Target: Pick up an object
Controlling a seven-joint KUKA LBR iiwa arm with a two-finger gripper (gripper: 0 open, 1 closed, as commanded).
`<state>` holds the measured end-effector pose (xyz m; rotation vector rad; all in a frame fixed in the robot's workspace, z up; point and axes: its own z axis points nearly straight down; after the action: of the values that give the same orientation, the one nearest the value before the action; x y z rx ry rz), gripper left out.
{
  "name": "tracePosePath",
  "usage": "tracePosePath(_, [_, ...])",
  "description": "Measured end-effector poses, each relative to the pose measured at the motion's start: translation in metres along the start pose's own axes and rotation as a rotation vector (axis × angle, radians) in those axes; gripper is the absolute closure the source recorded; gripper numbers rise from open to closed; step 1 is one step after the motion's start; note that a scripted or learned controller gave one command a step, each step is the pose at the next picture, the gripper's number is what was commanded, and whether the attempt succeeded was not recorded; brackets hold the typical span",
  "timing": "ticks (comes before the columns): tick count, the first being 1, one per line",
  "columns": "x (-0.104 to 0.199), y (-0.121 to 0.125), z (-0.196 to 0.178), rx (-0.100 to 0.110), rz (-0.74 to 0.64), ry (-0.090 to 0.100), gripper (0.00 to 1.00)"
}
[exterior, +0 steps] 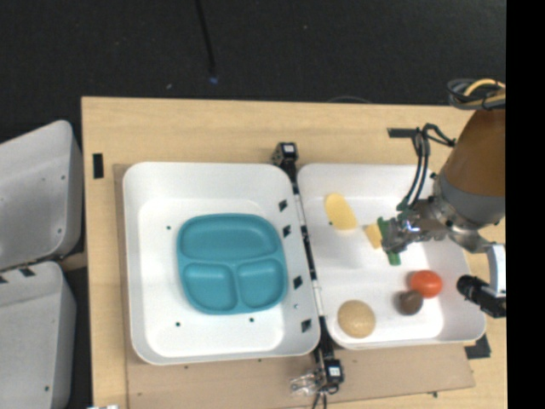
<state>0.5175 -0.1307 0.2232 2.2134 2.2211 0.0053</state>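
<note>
Yellow block (373,234) small, just beside green-tipped jaws (392,244) reaching low from right; open or closed, cannot tell.

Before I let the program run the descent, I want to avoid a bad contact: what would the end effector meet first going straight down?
Probably the small yellow piece beside the end effector, or the right bin floor; depth is unclear.
</note>
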Motion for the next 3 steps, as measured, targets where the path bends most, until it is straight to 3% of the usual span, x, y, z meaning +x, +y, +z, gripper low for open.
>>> tracePosePath(1, [-0.001,0.002,-0.044,0.0,-0.001,0.0,1.0])
tracePosePath(3, [0.099,0.054,-0.05,0.004,-0.003,0.002,1.0])
